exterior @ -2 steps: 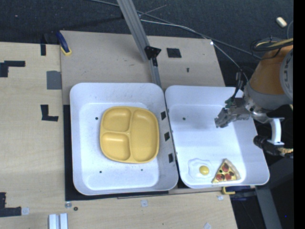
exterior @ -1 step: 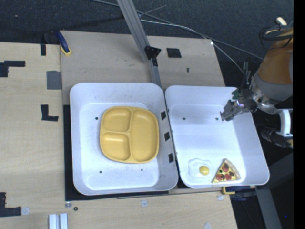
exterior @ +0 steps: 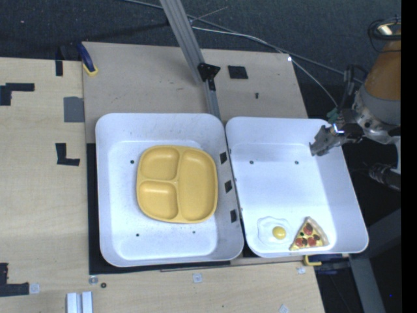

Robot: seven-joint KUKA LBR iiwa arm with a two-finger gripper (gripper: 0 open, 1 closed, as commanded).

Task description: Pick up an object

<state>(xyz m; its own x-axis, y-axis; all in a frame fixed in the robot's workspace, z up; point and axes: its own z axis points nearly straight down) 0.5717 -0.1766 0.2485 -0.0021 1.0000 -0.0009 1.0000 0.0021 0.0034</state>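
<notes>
Camera view shows the approach step; the gripper [exterior: 322, 142], its state impossible to tell, hovers over the right white bin [exterior: 293, 175]; next it must descend toward the fried-egg toy [exterior: 273, 230] or pizza-slice toy [exterior: 309, 235].

Even, bright overhead light, soft shadows, mild glare on the white bins [exterior: 163, 126], slightly soft focus.
</notes>
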